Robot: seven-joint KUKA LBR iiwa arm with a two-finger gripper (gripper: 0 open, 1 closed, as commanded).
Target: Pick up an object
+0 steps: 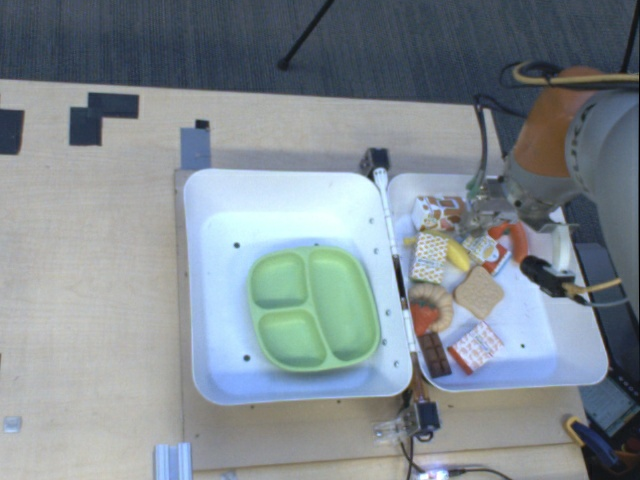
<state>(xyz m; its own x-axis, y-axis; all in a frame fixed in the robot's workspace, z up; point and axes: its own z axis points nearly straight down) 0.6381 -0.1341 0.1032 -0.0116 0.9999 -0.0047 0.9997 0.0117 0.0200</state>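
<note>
The wooden surface (90, 298) carries two shallow white bins side by side. The left bin (215, 268) holds a green divided plate (314, 310). The right bin (560, 353), the landmark here, holds the clutter. The grey arm (600, 153) with its orange band reaches over this bin's far right corner, and the pincer (487, 213) hangs above the bin's far part; whether it is spread or pressed together cannot be told. Toward the bin's middle lies a tan bread slice (479, 292), a patterned box (431, 257) with a yellow banana (457, 256) beside it, and near the bin's front a red-and-white packet (476, 347).
</note>
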